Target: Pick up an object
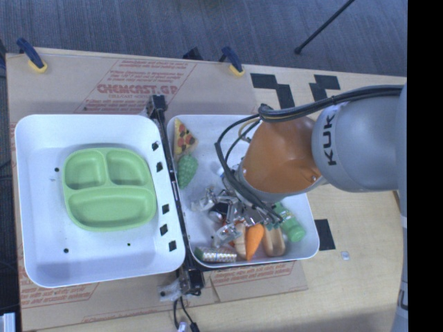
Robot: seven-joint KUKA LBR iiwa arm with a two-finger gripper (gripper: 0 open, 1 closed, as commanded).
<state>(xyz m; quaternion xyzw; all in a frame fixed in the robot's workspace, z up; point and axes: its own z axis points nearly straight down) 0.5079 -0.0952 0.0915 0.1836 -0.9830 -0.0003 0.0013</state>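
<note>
My gripper [227,216] reaches down into the right bin [208,126], low among a cluster of toy food at the bin's front. An orange carrot [253,239] and a hot dog [274,241] lie just right of it, and a green piece [293,228] lies beyond them. A silver ribbed object [219,256] lies at the front edge. Farther back sit a pizza slice [183,135] and a green leafy item [187,169]. The orange wrist band and cables cover much of the bin's middle.
The left bin [34,206] holds a green divided plate [109,187]. A black divider with clips [168,185] runs between the bins. Blue clamps [32,54] [232,59] hold the cardboard at the back. The arm's grey body [363,140] covers the bench's right side.
</note>
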